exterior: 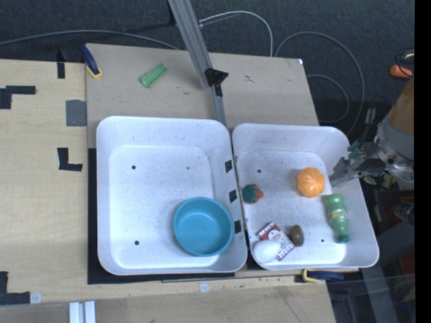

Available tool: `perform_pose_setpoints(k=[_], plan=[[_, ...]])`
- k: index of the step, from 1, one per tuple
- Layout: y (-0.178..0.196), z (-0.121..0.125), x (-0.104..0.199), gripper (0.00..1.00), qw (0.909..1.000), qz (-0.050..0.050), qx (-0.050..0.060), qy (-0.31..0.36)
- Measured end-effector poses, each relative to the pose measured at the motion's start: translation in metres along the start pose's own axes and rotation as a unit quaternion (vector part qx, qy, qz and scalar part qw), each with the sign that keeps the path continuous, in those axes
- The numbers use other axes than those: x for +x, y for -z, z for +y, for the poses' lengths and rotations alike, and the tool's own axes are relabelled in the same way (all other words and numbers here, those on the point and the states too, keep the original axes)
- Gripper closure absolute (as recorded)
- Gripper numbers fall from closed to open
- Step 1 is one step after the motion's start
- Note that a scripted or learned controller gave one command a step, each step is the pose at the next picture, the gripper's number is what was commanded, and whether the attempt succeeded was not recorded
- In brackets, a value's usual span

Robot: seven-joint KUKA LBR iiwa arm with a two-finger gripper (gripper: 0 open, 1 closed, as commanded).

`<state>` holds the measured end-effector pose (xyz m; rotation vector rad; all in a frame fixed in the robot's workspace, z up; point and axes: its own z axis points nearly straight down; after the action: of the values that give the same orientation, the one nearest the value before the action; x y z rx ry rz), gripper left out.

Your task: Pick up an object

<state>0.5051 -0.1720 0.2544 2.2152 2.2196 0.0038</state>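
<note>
Bins sat side by side on the bench, two white ones. The left bin [121, 180] held a blue bowl [203, 226] near its front right corner. The right bin [283, 140] held the small things. An orange ball [310, 182] lay toward the right side of that bin. Just beside it, a little lower and closer to the right wall, lay a green bottle [337, 216] on its side. A small green and red ball [252, 193] sat near the left wall of the right bin. At the front of that bin lay a red and white packet [275, 237], with a white egg-like thing [266, 250] touching it and a small brown thing [296, 234] just beside it on the right. The gripper [345, 168] was at the right rim of the right bin, near the orange ball but not touching it. Nothing was between its fingers, and it was too dark and blurry to tell if they were apart or closed. The grey arm [397, 147] came in from the right. Behind the bins, on the brown board, lay a green block [153, 75], well apart from both bins. A grey pole [192, 32] slanted down to the spot between the two bins. Thin cables [316, 46] curled on the dark floor behind the bench
</note>
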Motion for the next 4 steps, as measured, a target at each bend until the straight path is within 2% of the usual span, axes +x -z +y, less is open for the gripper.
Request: perform_pose_setpoints(k=[1,4], plan=[[0.000,0.012,0.061,1.00,1.0000,0.002,0.003,0.003],[-0.036,0.055,0.200,1.00,1.0000,0.002,0.004,0.002]])
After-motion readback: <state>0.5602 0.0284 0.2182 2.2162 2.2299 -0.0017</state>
